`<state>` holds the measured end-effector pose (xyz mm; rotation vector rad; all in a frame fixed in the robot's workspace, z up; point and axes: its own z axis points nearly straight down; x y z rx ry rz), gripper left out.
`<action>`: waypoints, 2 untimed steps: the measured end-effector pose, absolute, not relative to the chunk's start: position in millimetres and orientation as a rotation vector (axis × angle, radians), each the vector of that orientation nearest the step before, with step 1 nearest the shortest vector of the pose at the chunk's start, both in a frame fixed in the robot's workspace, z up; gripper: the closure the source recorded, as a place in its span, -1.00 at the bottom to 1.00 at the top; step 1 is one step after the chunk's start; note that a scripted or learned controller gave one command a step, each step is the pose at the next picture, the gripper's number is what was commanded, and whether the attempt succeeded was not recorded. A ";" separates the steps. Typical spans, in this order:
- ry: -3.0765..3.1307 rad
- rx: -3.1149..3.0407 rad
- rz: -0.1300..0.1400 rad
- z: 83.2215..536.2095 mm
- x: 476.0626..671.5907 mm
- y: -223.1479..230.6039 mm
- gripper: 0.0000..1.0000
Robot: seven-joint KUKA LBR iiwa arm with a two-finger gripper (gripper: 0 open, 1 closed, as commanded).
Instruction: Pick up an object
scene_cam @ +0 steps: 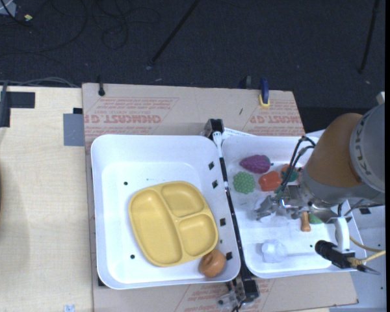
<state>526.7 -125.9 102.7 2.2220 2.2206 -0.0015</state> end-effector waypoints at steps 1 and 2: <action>2.225 2.225 -0.004 85.2 542.6 -109.9 -1.00; 2.228 2.218 0.004 190.5 499.7 -51.2 -1.00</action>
